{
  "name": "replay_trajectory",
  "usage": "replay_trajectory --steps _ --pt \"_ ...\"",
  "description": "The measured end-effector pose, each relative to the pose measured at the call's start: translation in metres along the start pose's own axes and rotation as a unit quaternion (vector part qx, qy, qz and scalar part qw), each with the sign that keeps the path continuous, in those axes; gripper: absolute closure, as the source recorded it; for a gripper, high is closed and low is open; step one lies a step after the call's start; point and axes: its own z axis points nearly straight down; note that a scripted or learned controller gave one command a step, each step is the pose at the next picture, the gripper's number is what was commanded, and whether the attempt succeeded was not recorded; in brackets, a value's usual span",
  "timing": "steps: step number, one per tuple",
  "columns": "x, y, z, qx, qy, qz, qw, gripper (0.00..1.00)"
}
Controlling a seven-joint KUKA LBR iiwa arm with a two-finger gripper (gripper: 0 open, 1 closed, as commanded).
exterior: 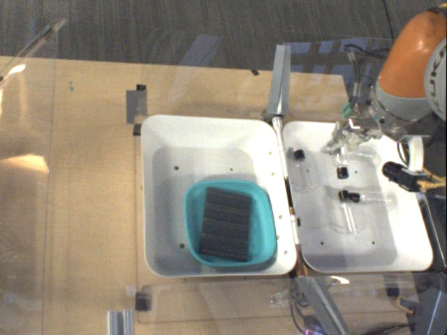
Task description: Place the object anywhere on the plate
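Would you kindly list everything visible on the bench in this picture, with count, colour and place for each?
Left bin: one, white, shallow, middle of the bench.
Right bin: one, white, shallow, touching the left bin's right side.
Plate: one, teal, squarish, in the left bin's lower half.
Ribbed block: one, dark grey, lying flat on the plate.
Small dark pieces: about three, black, scattered in the right bin's upper half; too small to identify.
Clear tube-like item: one, transparent, middle of the right bin; hard to make out.
Bench: one, light wood, under both bins.
Arm: one, grey with orange band, upper right.
Gripper: one, over the right bin's upper edge.
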Motion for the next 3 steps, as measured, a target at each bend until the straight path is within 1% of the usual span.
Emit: replay_trajectory --steps 1,2,3 --pt "0.049 -0.092 0.022 0.001 0.001 -0.084 0.9965 1.00" --pt "0.127 -0.068 -0.014 0.000 0.001 -0.112 0.9937 1.00" --pt "0.186 -0.102 0.002 0.001 0.002 -0.203 0.9792 1.00"
